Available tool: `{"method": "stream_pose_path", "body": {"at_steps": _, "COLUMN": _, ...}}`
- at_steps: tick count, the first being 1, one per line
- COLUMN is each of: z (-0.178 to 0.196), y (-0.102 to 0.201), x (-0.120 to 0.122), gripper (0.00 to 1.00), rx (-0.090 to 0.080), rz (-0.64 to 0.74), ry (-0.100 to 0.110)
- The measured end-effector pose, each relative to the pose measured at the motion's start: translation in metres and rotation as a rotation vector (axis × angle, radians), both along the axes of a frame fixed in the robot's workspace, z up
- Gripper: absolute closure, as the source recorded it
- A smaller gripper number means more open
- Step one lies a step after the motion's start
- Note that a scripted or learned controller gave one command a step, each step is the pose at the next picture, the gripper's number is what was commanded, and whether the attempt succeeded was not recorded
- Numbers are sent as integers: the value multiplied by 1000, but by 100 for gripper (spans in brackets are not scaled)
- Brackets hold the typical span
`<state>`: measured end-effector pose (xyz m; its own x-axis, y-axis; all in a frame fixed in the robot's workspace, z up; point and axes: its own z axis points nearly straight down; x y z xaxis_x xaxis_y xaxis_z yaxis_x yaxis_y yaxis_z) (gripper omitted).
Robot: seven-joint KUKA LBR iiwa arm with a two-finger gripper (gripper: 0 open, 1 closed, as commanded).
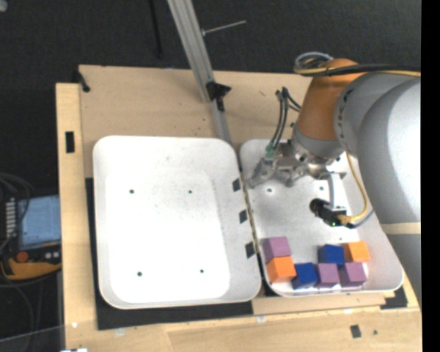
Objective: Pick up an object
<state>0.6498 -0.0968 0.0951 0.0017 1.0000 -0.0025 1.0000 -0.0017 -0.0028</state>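
We judge the task as barely begun: nothing has been lifted. The tool (268,169) sits over the far part of the right bin (301,200), near the wall it shares with the left bin (165,218), and we see nothing between its fingers; whether they stand wide or narrow we cannot tell, since the wrist and its cables blur that spot. The candidates all lie in a cluster at the near end of the right bin, well apart from the tool: a purple block (277,246) touching an orange block (281,268), then a blue block (305,274), two more purple ones (328,273) (353,272), a second blue (331,254) and a second orange (357,251). What remains, as we read it, is everything: travel toward that cluster, descend on one block, close and raise it off the bench
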Motion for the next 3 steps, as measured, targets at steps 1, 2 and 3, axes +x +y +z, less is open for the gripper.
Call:
{"method": "stream_pose_path", "body": {"at_steps": 1, "z": 14, "y": -1, "x": 2, "gripper": 100, "rx": 2, "rz": -4, "ry": -7}}
{"method": "stream_pose_path", "body": {"at_steps": 2, "z": 67, "y": 9, "x": 3, "gripper": 100, "rx": 3, "rz": 4, "ry": -9}}
{"method": "stream_pose_path", "body": {"at_steps": 3, "z": 111, "y": 7, "x": 5, "gripper": 100, "rx": 2, "rz": 5, "ry": -8}}
